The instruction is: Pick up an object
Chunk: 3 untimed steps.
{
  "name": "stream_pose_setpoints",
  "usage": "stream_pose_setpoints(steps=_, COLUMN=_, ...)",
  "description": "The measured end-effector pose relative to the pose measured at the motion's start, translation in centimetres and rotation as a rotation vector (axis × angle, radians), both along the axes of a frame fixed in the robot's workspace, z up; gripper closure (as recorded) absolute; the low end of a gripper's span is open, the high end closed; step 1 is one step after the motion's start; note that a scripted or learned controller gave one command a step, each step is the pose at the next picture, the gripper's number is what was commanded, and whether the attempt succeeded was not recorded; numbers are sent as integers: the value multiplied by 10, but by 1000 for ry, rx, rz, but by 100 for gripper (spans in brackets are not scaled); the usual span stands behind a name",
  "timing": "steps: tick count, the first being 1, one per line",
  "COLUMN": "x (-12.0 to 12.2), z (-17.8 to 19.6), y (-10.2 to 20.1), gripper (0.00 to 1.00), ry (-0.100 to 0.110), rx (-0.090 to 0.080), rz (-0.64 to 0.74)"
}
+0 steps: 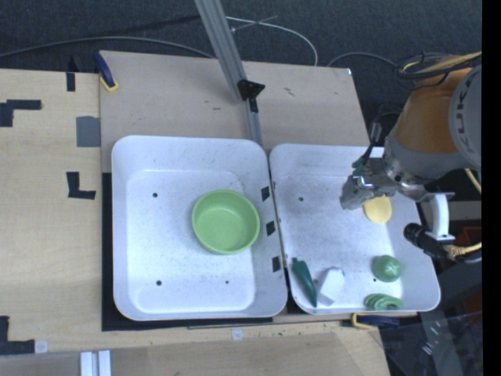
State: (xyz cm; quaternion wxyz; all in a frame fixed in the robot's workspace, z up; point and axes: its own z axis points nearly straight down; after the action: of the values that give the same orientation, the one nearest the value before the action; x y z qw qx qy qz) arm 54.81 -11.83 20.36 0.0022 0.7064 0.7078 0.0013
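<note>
The yellow object [379, 210] lies in the right bin [313, 175], near its far right side, touching or just under the gripper [358, 192], which hangs right beside it, likely lined up for a grab; whether the gripper is spread or pinching cannot be told. Loose pieces crowd the bin's near corner: a green ball [386, 268], a white block [332, 282], a dark green tool [304, 280]. The left bin [141, 171] holds a green bowl [225, 222], upright. Both sit on a pale wooden bench [47, 210] over dark carpet.

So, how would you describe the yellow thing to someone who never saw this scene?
Look in the right bin, near its far right side. The yellow thing lies just below the gripper. It is the one pale yellow, roundish item there; its neighbours are green or white.
</note>
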Motion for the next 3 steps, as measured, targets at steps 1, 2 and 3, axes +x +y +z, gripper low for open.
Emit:
stream_pose_setpoints(steps=1, x=1, z=47, y=0, gripper=100, ry=1, rx=0, rz=0)
stream_pose_setpoints(steps=2, x=-1, z=36, y=45, gripper=100, ry=6, rx=2, rz=3)
stream_pose_setpoints(steps=3, x=1, z=22, y=100, gripper=100, ry=8, rx=3, rz=5)
